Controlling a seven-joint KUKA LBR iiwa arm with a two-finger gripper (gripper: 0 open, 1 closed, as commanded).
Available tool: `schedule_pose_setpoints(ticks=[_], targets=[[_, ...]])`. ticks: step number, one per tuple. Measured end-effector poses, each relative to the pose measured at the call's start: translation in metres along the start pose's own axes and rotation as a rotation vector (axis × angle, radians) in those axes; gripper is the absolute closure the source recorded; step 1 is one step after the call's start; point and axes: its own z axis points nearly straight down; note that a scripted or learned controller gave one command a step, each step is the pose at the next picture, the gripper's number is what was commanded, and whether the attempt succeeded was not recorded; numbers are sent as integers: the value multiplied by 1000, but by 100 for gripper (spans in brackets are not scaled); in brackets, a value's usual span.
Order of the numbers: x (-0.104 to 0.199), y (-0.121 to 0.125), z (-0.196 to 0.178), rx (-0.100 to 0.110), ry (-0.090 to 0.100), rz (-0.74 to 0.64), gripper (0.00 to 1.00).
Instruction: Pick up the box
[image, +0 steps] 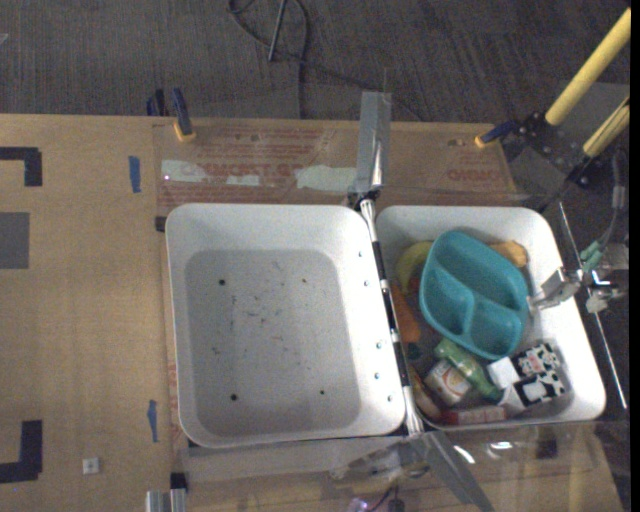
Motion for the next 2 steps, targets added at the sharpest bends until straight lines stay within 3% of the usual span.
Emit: schedule_pose_setpoints(ticks=[1, 2], targets=[[9, -5, 168, -7, -2, -194, 0], [51, -4, 183, -15, -28, -494, 0]])
